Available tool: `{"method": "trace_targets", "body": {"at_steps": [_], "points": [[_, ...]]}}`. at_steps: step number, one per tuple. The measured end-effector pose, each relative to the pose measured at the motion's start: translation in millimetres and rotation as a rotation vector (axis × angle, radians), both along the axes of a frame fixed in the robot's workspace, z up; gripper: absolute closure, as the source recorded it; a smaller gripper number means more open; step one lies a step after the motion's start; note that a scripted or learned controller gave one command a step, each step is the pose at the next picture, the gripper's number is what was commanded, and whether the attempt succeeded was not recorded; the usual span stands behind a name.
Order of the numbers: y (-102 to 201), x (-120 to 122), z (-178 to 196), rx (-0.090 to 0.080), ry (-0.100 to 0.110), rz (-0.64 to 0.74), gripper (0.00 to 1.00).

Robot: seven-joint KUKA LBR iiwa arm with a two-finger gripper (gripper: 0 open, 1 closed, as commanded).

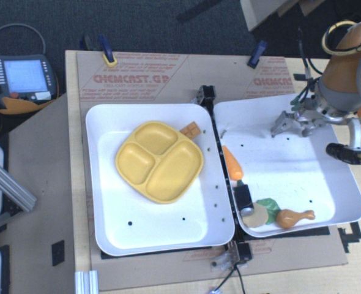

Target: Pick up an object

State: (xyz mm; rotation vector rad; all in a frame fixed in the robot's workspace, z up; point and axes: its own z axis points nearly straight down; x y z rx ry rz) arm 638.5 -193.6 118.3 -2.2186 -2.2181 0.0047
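Nearest the lens, the right bin [346, 182] crowds its toy drumstick [294, 215], green piece [270, 204] and carrot [232, 162] against wall and corner. Jaws [287, 126] hang empty over the far side, well apart from them; their opening I cannot tell. A descent there would likely close on nothing, or scrape the wall.

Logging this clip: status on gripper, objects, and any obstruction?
Gripper over right bin, far end, holding nothing. Carrot, drumstick lie untouched near its left and near edges. Nothing between.

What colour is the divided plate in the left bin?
Yellow. The divided plate shows plainly in the camera view, lying in the left bin.
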Motion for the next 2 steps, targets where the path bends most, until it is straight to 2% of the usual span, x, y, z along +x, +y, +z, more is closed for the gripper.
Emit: {"method": "trace_targets", "body": {"at_steps": [1,2], "points": [[-2.0,3.5,-27.1,-0.006,-0.013,0.001,0.0],[-0.9,7.4,-11.3,-0.007,-0.026,0.002,1.0]]}}
